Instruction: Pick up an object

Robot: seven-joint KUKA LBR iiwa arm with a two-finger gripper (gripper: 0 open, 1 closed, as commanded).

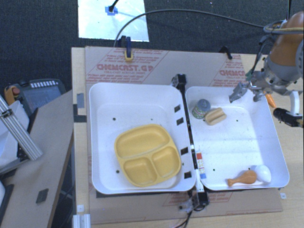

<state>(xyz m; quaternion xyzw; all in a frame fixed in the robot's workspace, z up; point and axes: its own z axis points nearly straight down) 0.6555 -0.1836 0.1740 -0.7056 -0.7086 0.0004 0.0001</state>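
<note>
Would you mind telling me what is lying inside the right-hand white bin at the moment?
The right bin holds a round grey-green object touching a tan bread-like piece at the back, and a drumstick-shaped toy beside a white egg-like object at the front. Their undersides are hidden.

Two white bins are sitting on the bench: the left bin [102,103] is holding a pale yellow divided tray [147,154], while the right bin [237,151] is holding a grey-green ball [203,106], a tan bread roll [215,116], an orange-brown drumstick [242,178] and a white egg [262,173]. The board [156,65] beneath is showing beige with red lettering. The arm [287,46] is showing grey and orange.
</note>
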